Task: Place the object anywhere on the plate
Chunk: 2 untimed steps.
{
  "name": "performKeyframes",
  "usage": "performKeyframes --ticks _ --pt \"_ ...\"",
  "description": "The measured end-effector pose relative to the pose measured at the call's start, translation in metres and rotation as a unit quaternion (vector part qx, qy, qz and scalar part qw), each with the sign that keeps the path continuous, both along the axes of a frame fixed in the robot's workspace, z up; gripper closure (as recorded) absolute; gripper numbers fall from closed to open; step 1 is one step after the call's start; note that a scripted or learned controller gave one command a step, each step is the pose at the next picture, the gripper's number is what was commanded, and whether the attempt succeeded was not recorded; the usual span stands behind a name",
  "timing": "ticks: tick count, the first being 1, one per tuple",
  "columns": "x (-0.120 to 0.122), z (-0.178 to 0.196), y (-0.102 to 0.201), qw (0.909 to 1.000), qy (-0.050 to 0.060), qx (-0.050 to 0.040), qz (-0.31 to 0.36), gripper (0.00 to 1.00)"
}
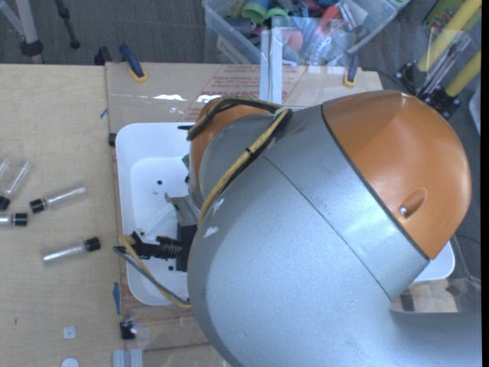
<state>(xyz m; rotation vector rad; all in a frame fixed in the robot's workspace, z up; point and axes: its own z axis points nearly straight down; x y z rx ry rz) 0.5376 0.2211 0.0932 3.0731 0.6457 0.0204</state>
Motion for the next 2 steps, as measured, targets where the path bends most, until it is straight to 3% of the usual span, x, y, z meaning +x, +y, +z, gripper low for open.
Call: performKeyframes --ticks 1,2 --pt "-0.050 0.002 0.003 0.9992 -0.006 0.0041 -0.040 1.00" --pt "0.074 -0.001 0.004 0.9987 0.000 0.0002 0.050 1.00"
